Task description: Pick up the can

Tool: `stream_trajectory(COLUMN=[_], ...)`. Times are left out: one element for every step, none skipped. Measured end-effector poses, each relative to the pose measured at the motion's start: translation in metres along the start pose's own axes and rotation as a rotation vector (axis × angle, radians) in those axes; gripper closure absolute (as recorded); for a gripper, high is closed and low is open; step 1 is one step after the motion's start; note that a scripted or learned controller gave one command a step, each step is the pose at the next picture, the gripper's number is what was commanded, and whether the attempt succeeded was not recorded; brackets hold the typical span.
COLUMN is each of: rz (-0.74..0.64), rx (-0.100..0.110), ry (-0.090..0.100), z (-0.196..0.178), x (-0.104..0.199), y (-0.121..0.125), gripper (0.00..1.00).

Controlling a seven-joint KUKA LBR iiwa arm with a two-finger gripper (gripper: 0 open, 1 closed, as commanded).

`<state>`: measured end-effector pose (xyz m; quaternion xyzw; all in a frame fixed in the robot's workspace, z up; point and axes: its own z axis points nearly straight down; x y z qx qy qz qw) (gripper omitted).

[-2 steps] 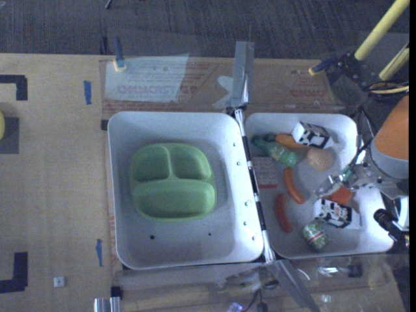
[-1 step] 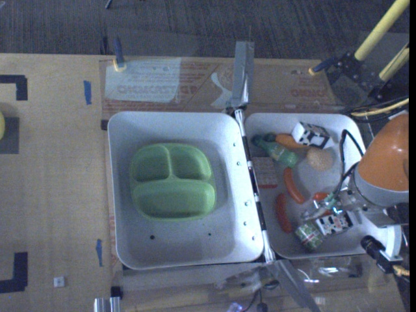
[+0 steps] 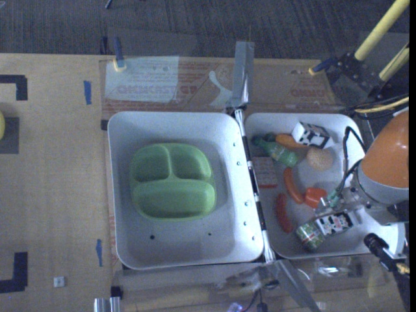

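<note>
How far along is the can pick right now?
Done: the arm has reached over the right bin. In hand: the gripper sits just above the can, which lies on its side on the bin floor near the front edge. Left: I can't see a grasp, so closing on the can and lifting it out remain.

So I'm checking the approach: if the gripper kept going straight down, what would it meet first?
Probably the can, lying on its side directly under the gripper in the right bin; depth is hard to judge from above.

Grey arm [image 3: 383, 186], orange band [image 3: 389, 155]; black cable [image 3: 351, 138] looping beside it
</note>
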<state>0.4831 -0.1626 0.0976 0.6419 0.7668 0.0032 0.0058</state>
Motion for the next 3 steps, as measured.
stream_trajectory(rz=[0.000,-0.030,-0.030], rx=[0.000,0.008,0.006], ry=[0.000,0.008,0.004], z=[0.000,-0.010,-0.020], x=[0.000,-0.067,-0.068], y=[0.000,0.053,0.053], gripper=[0.00,0.00,1.00])
